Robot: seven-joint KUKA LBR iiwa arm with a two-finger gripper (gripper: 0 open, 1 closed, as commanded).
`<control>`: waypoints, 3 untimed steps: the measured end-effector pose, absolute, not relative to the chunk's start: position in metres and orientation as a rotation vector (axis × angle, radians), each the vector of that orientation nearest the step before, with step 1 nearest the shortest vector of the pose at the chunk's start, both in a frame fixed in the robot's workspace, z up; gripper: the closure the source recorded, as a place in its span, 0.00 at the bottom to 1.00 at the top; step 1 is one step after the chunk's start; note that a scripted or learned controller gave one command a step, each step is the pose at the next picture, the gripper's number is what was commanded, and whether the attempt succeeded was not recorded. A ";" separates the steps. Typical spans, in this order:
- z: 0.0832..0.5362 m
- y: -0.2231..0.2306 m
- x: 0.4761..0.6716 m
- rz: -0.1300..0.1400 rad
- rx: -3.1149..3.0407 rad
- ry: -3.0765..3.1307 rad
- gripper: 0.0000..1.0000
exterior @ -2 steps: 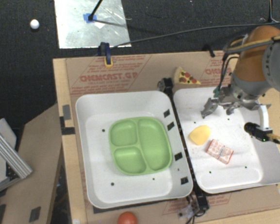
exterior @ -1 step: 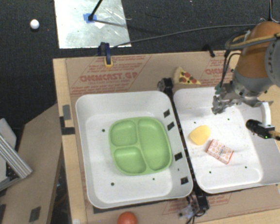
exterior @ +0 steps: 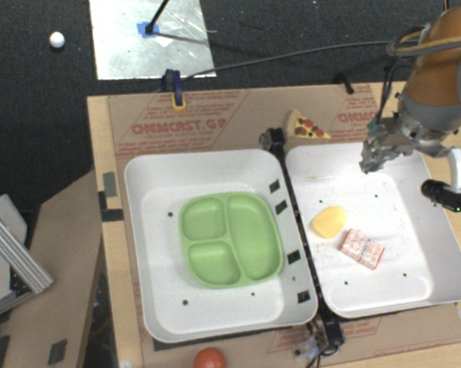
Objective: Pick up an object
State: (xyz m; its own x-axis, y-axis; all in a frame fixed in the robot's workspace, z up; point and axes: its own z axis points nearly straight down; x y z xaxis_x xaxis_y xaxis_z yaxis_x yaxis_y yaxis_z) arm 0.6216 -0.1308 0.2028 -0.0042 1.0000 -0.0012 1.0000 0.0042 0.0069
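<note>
The pincer (exterior: 370, 161) hovered over the right bin's (exterior: 431, 282) far edge; its opening could not be determined. The yellow object (exterior: 328, 221) lay nearer the camera, leftward.

The arm (exterior: 445, 64) runs off the right edge, cutting off its base.

The worktop (exterior: 114, 229) is light wood, topped by a brown cardboard sheet (exterior: 209, 117) with red lettering. On the sheet sit two shallow white bins side by side, touching: the left bin (exterior: 152, 250) and the right bin (exterior: 439, 273). A pizza-slice toy (exterior: 307, 126) lies on the cardboard just behind them (near the seam), and a red-orange ball (exterior: 209, 364) rests by the front edge.
</note>
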 end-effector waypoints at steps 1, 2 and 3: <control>0.259 -0.141 0.622 0.006 2.214 2.219 1.00; 0.265 -0.141 0.623 0.003 2.214 2.224 1.00; 0.264 -0.101 0.598 0.001 2.214 2.230 1.00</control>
